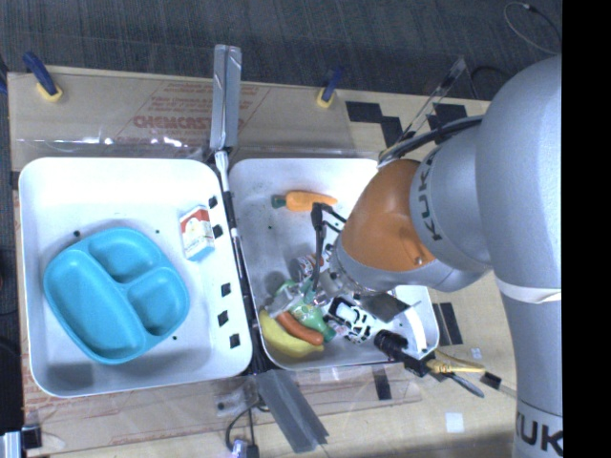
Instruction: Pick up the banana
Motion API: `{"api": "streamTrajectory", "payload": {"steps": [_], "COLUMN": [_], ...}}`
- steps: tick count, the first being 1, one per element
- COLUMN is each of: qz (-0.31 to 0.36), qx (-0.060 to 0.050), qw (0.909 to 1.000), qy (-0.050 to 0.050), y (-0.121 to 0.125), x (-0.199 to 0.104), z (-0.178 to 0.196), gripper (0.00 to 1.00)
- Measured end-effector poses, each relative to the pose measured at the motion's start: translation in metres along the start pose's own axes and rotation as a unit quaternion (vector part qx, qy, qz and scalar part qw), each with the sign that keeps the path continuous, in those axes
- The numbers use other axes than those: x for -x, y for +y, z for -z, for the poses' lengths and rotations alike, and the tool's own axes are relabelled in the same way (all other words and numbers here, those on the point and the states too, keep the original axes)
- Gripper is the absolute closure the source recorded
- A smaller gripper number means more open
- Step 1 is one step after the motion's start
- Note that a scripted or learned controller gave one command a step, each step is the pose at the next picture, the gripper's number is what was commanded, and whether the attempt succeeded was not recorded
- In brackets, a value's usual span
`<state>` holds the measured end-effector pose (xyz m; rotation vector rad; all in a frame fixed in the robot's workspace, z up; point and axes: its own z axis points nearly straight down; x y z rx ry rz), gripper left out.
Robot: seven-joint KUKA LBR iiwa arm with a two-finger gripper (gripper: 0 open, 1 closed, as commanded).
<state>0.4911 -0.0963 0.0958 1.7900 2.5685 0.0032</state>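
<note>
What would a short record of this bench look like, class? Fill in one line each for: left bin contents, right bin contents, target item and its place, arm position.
left bin contents: a blue divided plate and a small red and white carton beside it
right bin contents: banana, carrot, a clutter of small items near the front
target item and its place: banana, front left corner of the right bin, partly under a red-orange item
arm position: reaching in over the right bin, gripper above the clutter

Yellow banana [286, 339], blue tray [115, 294], orange carrot [307, 199]
</note>
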Motion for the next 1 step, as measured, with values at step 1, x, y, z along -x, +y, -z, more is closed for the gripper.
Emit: {"api": "streamTrajectory", "payload": {"steps": [1], "qz": [0.049], "qx": [0.000], "qw": [0.9988], "qy": [0.001], "y": [-0.0395], "x": [0.0767], "z": [-0.0019], "gripper": [0.00]}}
